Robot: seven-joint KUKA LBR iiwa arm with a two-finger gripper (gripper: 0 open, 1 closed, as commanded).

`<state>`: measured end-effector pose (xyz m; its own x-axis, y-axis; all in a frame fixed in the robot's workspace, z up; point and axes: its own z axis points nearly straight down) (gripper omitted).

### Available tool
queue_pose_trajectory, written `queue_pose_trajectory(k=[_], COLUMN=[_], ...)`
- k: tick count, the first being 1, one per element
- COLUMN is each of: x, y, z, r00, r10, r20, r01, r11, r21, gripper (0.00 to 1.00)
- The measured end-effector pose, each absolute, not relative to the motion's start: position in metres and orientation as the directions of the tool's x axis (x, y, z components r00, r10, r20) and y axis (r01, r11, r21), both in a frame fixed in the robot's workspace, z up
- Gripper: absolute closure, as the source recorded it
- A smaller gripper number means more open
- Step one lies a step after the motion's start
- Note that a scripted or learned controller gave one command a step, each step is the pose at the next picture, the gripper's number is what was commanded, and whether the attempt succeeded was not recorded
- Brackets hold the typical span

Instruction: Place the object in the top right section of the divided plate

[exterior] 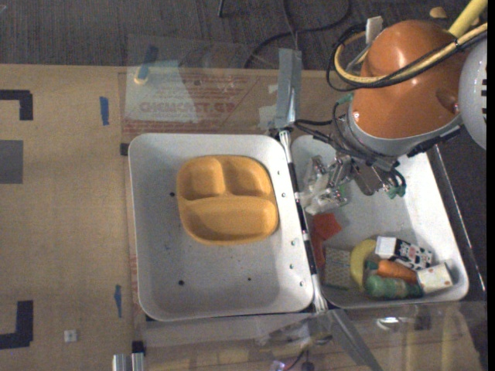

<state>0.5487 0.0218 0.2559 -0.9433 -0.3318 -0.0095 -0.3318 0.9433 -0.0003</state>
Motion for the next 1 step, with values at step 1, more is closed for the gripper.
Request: queue_pose_trajectory(k=[1], x=[0.5393], y=[0.0388], z=[0.2624], r00=[-0.774], r10=[-0.633], r20=[-0.009], r01=[-0.634], r11=[0.774], r21=[-0.002], gripper=[1.0])
